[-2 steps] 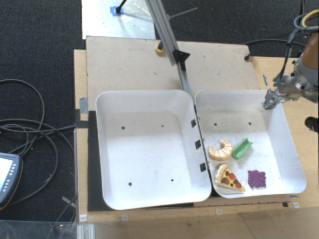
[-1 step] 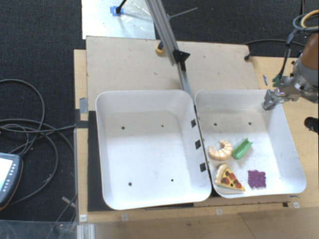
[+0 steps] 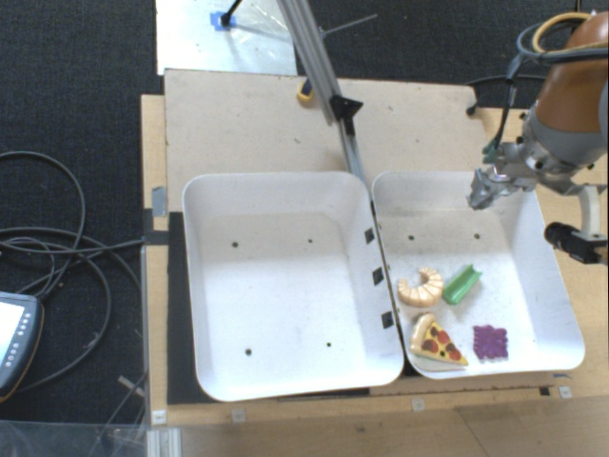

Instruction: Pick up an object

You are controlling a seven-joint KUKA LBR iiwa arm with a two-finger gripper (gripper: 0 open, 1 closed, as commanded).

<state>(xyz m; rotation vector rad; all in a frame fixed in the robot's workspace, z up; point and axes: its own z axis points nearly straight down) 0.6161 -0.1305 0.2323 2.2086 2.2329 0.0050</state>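
Bench (image 3: 247,122): tan board, fills mid frame, dark carpet around it. Left bin (image 3: 205,208), white, shallow, at about 8 o'clock from frame centre. Right bin (image 3: 542,284), white, touching the left one along the shared edge, at 4 o'clock from centre. Arm (image 3: 571,93) comes in at 2 o'clock, grey body with orange band, cables looped on top. Metal pole (image 3: 319,55) runs from 12 o'clock down to the seam between the bins. Cables (image 3: 57,246) on the carpet at 9 o'clock, pendant screen (image 3: 14,336) at 8 o'clock by the edge.

Gripper (image 3: 482,194) hangs over the right bin's far rim, at 1 o'clock within that bin, well apart from the toys. Grip state: cannot tell, tip too small and blurred.

Toys all sit in the right bin's near half, 6 o'clock of the gripper. Pizza slice (image 3: 438,341) near the bin's 7 o'clock corner. Croissant (image 3: 421,288) at 12 o'clock of the pizza, close by. Green piece (image 3: 461,284) just beside the croissant at its 3 o'clock, tilted. Purple piece (image 3: 490,342) at 3 o'clock of the pizza, apart from it.
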